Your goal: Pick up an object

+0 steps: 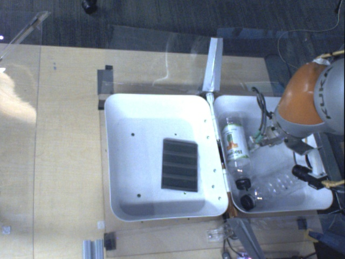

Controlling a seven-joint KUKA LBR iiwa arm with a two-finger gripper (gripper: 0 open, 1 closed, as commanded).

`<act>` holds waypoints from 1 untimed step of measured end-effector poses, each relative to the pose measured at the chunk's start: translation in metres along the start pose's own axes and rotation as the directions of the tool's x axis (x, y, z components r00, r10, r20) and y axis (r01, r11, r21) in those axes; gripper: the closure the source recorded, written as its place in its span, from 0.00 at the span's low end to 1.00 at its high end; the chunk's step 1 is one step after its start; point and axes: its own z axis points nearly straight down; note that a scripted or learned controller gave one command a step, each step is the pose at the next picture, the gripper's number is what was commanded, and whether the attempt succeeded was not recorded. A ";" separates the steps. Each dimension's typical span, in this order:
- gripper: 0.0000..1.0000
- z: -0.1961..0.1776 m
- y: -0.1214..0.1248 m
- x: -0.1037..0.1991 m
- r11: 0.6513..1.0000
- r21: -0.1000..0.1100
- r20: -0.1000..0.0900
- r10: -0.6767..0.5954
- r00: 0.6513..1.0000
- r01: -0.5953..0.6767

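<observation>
- Reaching in from the right, the grey-and-orange arm (315, 104) hangs over the right bin (323, 198).
- The left bin (129, 155) holds a dark ribbed pad (180, 164).
- A clear bottle (235, 147) with a white-and-orange label lies along the right bin's left wall.
- The gripper (265, 139) sits just beside the bottle; its grip cannot be told.

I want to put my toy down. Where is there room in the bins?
The left bin has bare floor all around the dark ridged pad. The right bin is crowded: the bottle lies by the divider and the arm hangs above.
</observation>
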 end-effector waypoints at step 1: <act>0.00 -0.003 -0.003 -0.010 1.000 -0.004 0.017 0.011 1.000 -0.011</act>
